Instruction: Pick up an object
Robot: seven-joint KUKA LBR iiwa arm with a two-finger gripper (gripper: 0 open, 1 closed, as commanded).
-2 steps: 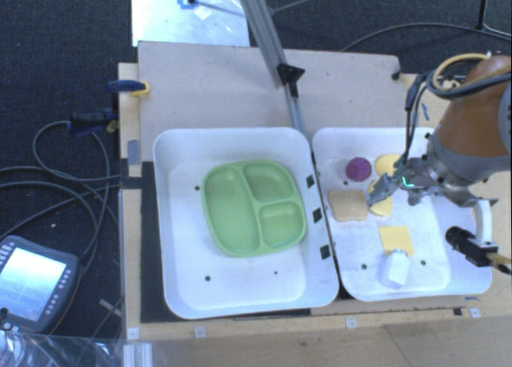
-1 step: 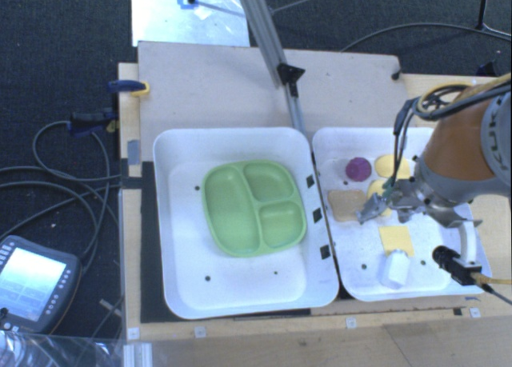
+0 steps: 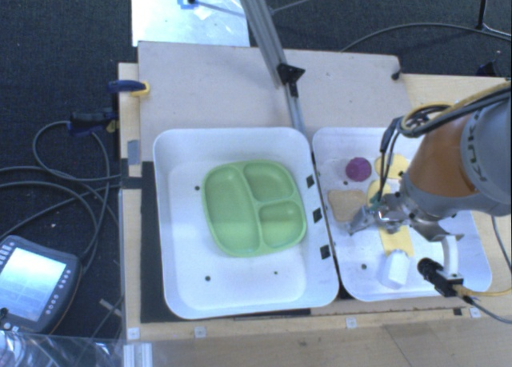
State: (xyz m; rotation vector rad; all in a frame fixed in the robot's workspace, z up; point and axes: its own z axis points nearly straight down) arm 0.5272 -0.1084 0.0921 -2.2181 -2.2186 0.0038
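The gripper [image 3: 358,221] hangs low in the right bin [image 3: 336,269], above a flat tan piece [image 3: 342,204], but whether it is spread or pinching I cannot tell. To do the pick well, it should probably settle squarely over one object and come straight down, clear of the bin wall. Nearby lie a round purple ball [image 3: 358,169], a yellow strip [image 3: 395,239] and a small white block [image 3: 394,269]; a smooth green divided plate [image 3: 254,207] fills the left bin [image 3: 184,277].

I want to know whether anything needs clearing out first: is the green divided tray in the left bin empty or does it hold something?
Empty. The green tray lies flat in the left bin, and its three compartments show only bare green.
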